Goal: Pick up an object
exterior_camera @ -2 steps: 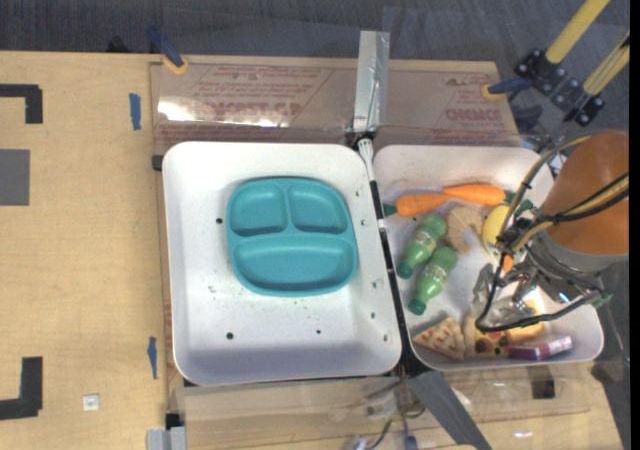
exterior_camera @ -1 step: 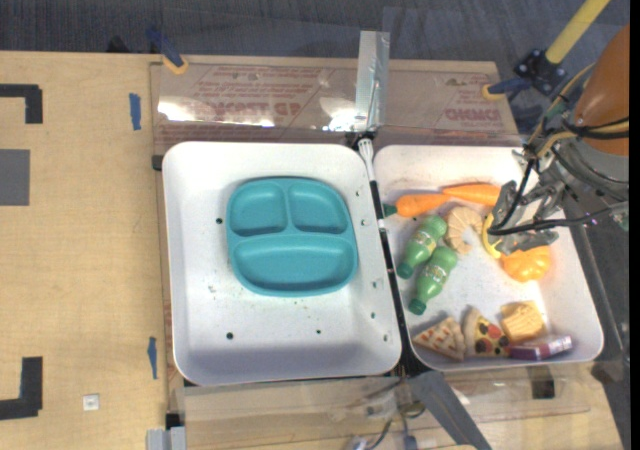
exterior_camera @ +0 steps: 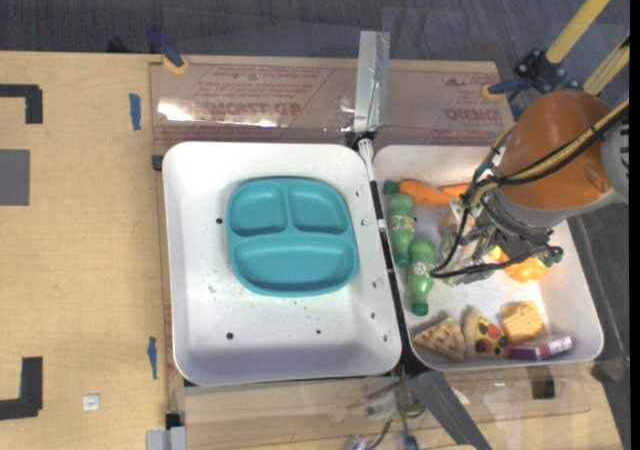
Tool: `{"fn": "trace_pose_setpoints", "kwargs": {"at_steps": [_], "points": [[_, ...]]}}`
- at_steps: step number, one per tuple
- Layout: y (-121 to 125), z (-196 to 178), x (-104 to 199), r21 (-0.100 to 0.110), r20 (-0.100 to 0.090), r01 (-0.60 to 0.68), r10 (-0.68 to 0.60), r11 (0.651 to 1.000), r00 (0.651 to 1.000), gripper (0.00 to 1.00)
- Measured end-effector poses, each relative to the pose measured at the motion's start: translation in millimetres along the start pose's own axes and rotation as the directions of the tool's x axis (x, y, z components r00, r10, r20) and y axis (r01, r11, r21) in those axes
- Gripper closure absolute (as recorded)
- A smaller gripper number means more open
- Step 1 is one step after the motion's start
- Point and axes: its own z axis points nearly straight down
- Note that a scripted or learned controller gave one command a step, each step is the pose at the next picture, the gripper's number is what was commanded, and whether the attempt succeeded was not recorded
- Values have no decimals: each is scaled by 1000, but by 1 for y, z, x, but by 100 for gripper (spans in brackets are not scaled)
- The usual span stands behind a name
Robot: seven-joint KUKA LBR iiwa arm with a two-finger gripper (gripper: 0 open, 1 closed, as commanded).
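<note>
gripper point(exterior_camera: 478, 250) low over right bin point(exterior_camera: 580, 308) middle, jaw state hidden, cannot tell | target: green toy point(exterior_camera: 404, 238) along bin's left wall | probably light, hard, slick plastic | grasp across its narrow waist

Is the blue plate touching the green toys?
Apart. The camera view shows the blue plate in the left bin, the green toys in the right bin.

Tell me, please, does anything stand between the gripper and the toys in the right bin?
Nothing visible does. The gripper hangs low inside the right bin, with the green toy beside it, the carrot behind, and the pizza slice nearer the front wall.
</note>
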Motion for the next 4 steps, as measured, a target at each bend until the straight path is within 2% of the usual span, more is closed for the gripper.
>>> {"fn": "trace_pose_setpoints", "kwargs": {"at_steps": [1,2,3,4], "points": [[22,5,53,6,7,32,-32,999,999,100],[-60,6,22,7,6,-72,72,997,997,100],[-51,-122,-68,9,13,-18,18,1000,1000,100],[-72,-39,20,-4,-6,133,-133,991,991,100]]}}
